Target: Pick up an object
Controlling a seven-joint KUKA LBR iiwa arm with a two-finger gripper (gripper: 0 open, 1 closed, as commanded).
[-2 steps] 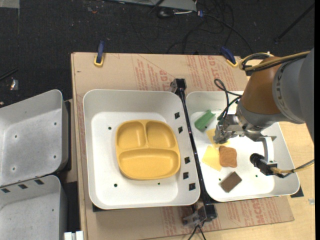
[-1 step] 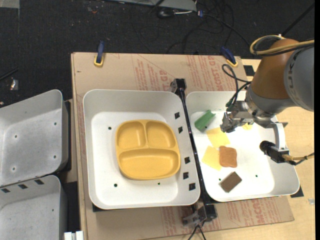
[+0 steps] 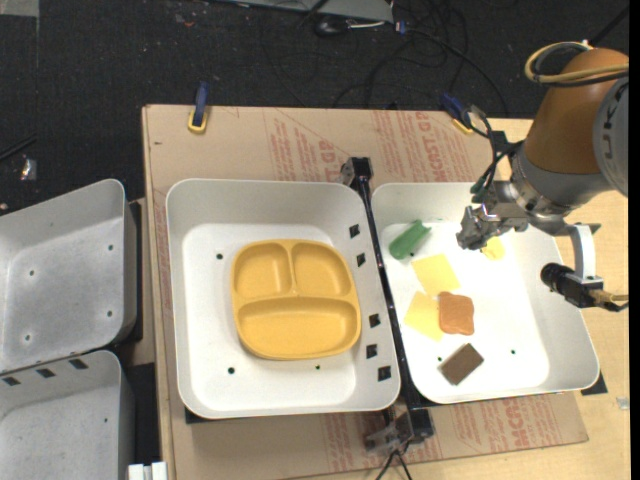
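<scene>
From the camera view, the gripper (image 3: 483, 230) hangs over the right bin's (image 3: 560, 368) far edge, beside a small yellow piece (image 3: 493, 251); its opening cannot be told. Best to centre over that piece and descend straight.

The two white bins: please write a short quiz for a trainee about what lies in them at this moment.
1. True or false: the yellow divided plate lies in the left bin.
2. Which item in the right bin lies nearest the bottom edge of the view? A) green block B) brown block C) orange piece
3. Fill in: the gripper hangs over the ____ bin.

Key: 1 true; 2 B; 3 right.
</scene>
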